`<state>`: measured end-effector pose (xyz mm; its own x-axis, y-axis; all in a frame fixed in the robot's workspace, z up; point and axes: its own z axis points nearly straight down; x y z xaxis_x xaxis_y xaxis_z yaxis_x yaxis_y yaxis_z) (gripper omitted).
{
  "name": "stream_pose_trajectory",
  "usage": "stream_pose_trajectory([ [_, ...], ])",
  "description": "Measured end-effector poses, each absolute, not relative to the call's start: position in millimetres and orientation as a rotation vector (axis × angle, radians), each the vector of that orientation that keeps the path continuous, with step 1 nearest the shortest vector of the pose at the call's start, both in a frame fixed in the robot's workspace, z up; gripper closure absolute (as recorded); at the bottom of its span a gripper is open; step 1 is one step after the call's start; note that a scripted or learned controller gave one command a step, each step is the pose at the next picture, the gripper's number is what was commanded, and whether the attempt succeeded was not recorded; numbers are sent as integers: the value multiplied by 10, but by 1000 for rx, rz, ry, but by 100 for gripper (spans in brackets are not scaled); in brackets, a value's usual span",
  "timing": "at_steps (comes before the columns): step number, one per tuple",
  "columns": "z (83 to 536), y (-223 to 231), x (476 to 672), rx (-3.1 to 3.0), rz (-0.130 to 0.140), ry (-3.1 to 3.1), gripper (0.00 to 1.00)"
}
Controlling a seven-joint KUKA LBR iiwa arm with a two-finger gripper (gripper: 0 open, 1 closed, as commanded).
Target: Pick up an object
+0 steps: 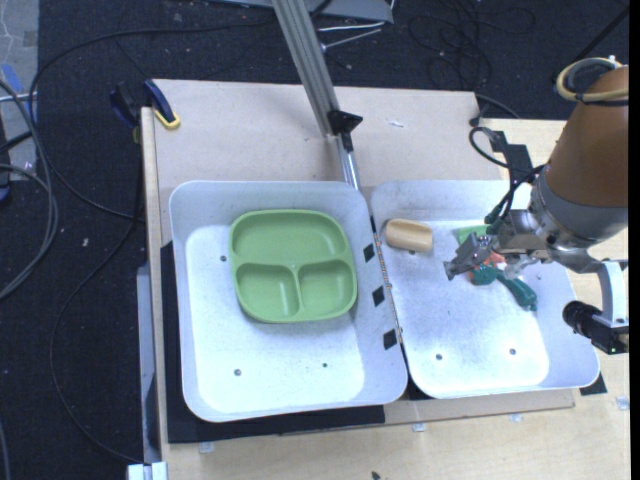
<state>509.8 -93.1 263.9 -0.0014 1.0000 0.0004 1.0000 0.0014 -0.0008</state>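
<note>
In the right bin a tan bread-like roll lies near the back left corner. A small cluster sits just right of it: a light green piece, a small red-orange piece and a teal object. My gripper reaches in from the right and hangs low over this cluster, right at the red-orange piece. The arm's wrist hides part of the cluster. Whether anything is gripped cannot be made out.
The left bin holds a green divided plate. A slanted metal pole runs down to the divide between the bins. Cables hang by the arm's wrist at the right. The right bin's front half is bare white floor.
</note>
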Motion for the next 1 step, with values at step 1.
stream_pose_trajectory([
  [1,2162,-862,5152,-2218,5,-2219,0],
])
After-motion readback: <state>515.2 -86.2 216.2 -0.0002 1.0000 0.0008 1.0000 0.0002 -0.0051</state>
